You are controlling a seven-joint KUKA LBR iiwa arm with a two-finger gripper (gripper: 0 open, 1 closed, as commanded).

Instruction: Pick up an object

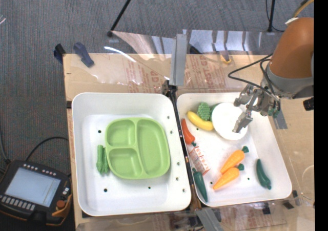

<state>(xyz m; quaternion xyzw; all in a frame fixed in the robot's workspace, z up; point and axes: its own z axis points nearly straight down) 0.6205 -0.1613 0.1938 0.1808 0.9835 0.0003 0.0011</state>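
My gripper [245, 120] hangs over the right bin [279, 148], above the right part of the white round plate [225, 120] that lies near the bin's far wall, and I cannot tell from here how far apart it stands; nothing shows held in it. Just to my gripper's left, past the plate, lies the yellow banana [199, 121], and touching the banana's far end is a small green bumpy vegetable [205, 110]. Further left, against the bin's left wall, a red pepper [187, 131] lies lengthwise, and nearer the camera from it sits a pale wrapped packet [199, 159] with a dark green piece [200, 186] below that. Nearer the camera from my gripper lie two orange carrots [229, 169] side by side, tilted, their green tops pointing up toward me. To their right a dark green cucumber [263, 174] rests near the right wall. Well to my left, in the left bin [82, 122], a light green divided tray [137, 148] lies flat, with a green pod [102, 160] just beside its left edge. Both bins rest on the table [118, 74].
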